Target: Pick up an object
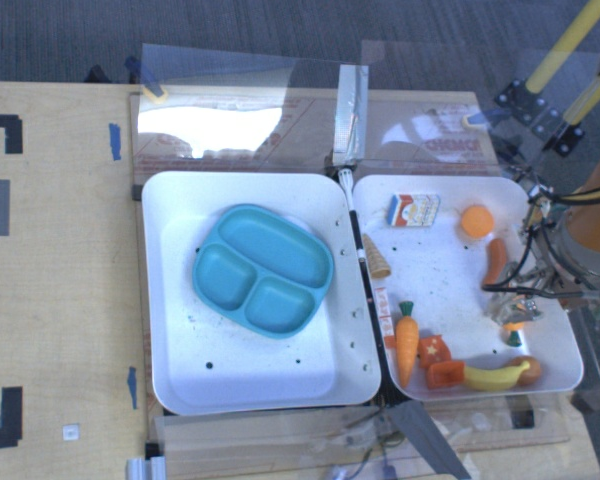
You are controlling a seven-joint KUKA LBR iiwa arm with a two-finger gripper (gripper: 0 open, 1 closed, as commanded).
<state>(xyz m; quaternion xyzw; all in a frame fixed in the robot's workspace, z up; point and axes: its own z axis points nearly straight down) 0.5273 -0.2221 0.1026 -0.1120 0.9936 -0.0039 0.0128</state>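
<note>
Along the right bin's (442,273) right wall, the gripper (517,310) hangs amid black cables; whether it is apart or together cannot be told, and nothing is seen clamped in it. 2 shallow white bins with rounded corners sit side by side on the pale wooden bench (50,268). The right one holds small glossy toy foods: a boxy carton (412,209) with unreadable print near the back edge, a round orange ball (476,221), a red sausage (495,260) just beside the gripper, a ribbed cone (376,258) on the left wall, a carrot (407,343) and a curved banana (495,374) along the front edge. The left bin (170,268) carries a smooth blue 3-compartment plate (265,268).
</note>
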